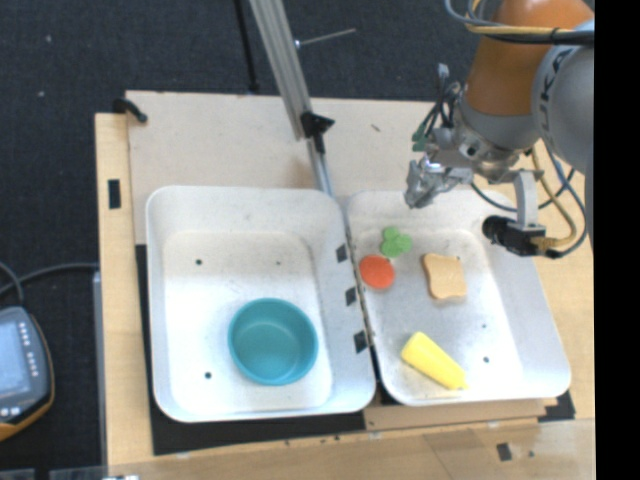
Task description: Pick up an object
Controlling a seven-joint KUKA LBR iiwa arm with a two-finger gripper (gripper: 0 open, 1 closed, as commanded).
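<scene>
Hand (pixel 424 186) hangs over the far rim of the right bin (pixel 520 298); I cannot tell its state from this slant. I see nothing between its tips. Right bin contents: green piece (pixel 396 241) touching an orange-red round piece (pixel 377 271), toast-like slice (pixel 445 276) just beside them, yellow piece (pixel 432 360) nearer the front. Left bin (pixel 180 258) holds a teal bowl (pixel 272 341).
</scene>
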